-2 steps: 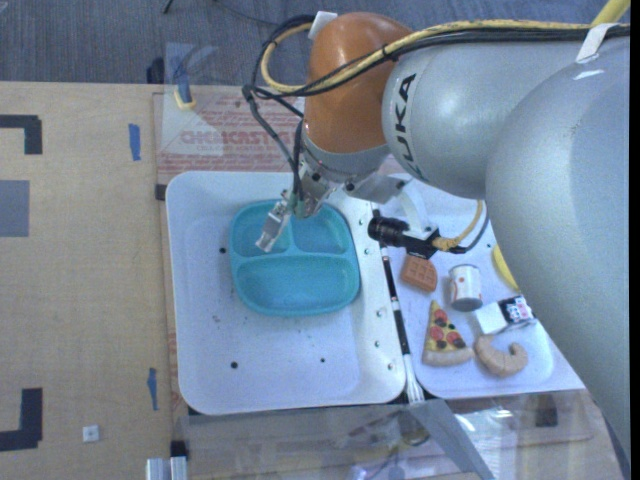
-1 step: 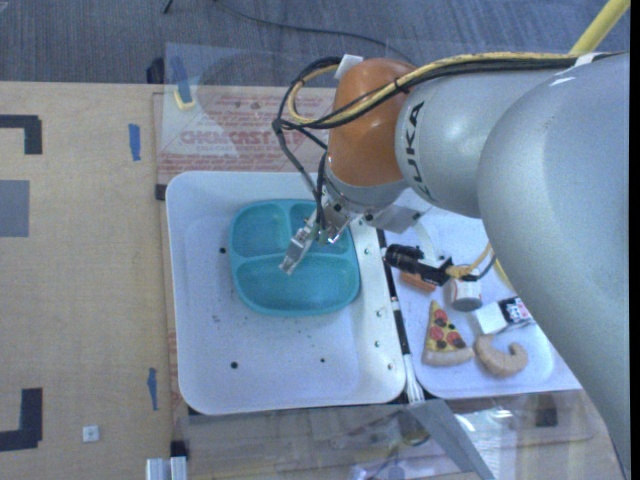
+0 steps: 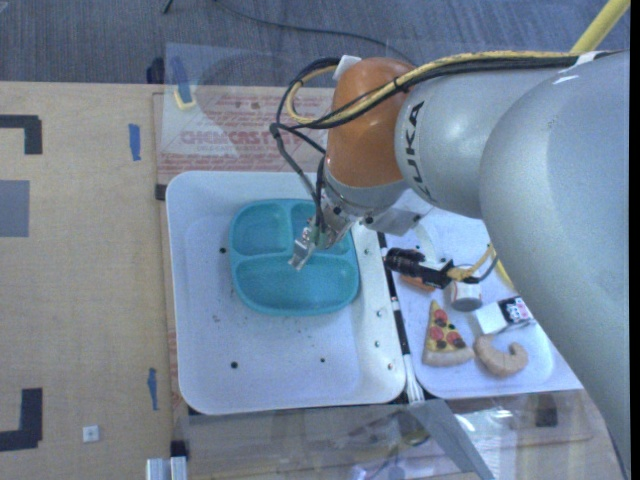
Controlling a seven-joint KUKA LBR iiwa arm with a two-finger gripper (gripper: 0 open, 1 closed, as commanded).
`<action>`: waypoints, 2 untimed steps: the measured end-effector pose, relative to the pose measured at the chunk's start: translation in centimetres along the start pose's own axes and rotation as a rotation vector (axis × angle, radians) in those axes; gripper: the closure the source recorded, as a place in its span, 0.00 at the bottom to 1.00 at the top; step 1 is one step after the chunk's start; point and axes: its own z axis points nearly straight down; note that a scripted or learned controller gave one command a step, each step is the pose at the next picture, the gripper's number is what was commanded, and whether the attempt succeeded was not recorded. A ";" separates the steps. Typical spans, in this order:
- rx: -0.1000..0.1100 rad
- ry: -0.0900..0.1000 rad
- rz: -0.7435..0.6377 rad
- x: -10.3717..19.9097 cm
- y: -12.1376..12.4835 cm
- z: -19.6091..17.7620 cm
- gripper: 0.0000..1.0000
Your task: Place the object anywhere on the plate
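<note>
Looking down on both bins, I log the tool (image 3: 303, 251) hanging over the teal plate (image 3: 262, 290), above the ridge where its two small far compartments meet the large near one. I cannot tell whether it is released or clenched, nor whether it carries anything. The plate sits in the far half of the left bin (image 3: 280, 378), nearer the wall shared with the right bin (image 3: 445, 236). Bare white floor lies open on its near and left sides. I cannot tell which thing is the task's object. In the right bin a pizza slice (image 3: 443, 334) lies with its tip toward the far edge, long axis near-to-far, and a curved tan pastry (image 3: 500, 355) sits just beside it.
</note>
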 end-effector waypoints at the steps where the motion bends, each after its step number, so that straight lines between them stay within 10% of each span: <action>1: -0.017 -0.020 0.352 -4.2 0.5 -9.0 1.00; 2: -0.014 -0.020 0.348 -4.1 0.6 -9.8 1.00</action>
